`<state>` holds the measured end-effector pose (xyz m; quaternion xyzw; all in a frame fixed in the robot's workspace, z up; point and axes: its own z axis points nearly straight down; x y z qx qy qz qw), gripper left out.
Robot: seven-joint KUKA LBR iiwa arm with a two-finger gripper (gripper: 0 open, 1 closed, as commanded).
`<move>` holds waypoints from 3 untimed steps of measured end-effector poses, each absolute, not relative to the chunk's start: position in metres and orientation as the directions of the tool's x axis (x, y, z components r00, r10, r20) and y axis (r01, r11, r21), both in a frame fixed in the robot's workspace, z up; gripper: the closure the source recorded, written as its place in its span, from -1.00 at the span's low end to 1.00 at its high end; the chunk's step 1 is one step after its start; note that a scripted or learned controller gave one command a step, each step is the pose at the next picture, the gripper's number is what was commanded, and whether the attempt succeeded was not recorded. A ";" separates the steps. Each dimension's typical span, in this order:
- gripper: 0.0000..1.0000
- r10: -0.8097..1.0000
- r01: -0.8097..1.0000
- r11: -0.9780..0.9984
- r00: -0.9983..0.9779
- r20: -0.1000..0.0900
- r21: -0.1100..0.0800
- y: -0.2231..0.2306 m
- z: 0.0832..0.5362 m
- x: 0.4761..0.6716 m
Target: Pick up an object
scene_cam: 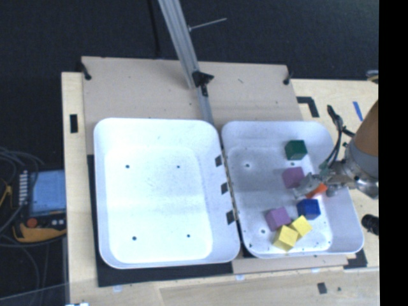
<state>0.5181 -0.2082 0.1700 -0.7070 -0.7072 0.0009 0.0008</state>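
The right bin (255, 139) holds several small blocks. A green block (295, 149) lies toward the back, with a purple block (292, 176) just in front of it. A blue block (308, 208) sits mid-right, and a second purple block (277, 218) lies near the front beside two yellow blocks (301, 225) (286, 236). My gripper (313, 185) reaches in from the right and hangs low between the rear purple block and the blue block. A small orange patch (321, 188) shows at its tip; I cannot tell what it is.
The left bin (156, 190) lies beside the right one, with a row of clips (224, 187) along the seam between them. A slanted metal pole (185, 43) rises behind the bins. A blue box with cables (48, 193) sits off the bench at the left.
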 end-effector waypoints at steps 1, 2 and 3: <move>-1.00 1.000 1.000 -0.002 0.002 0.000 -0.003 -0.209 0.126 0.524; -1.00 1.000 1.000 -0.002 0.002 -0.002 0.002 -0.211 0.098 0.525; 1.00 1.000 1.000 -0.007 0.008 -0.004 0.007 -0.212 0.110 0.525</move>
